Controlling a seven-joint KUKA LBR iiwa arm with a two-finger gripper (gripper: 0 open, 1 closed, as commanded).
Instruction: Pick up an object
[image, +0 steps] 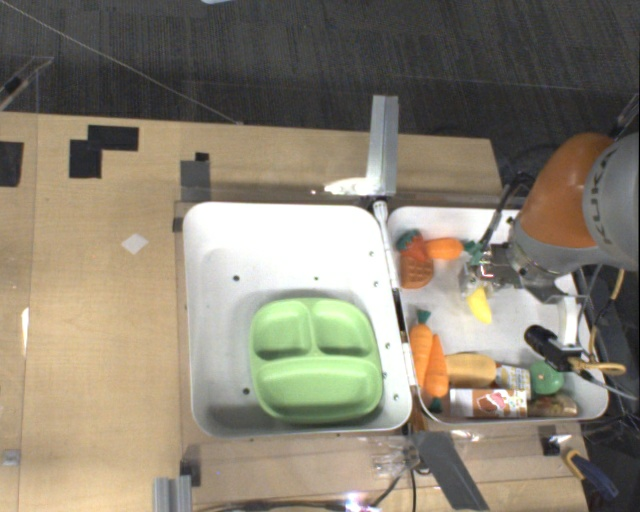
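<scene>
The right bin (450, 222) holds several toys. My gripper (479, 278) hangs over its middle, reaching in from the right. A small yellow piece (481, 306) lies just below the gripper's tip, touching or nearly touching it. An orange carrot-like toy (443, 248) and a reddish-orange piece (416, 266) lie to the gripper's left, near the bin's back left corner. Two orange carrots (430, 357) lie along the left wall. A tan bun-like piece (470, 370), a labelled bottle (490, 403) and a green toy (546, 380) crowd the front edge.
The left bin (215, 250) bears a green divided plate (315, 358) in its front half. A metal post (384, 145) stands behind the wall between the two bins. Wooden bench surface extends to the left.
</scene>
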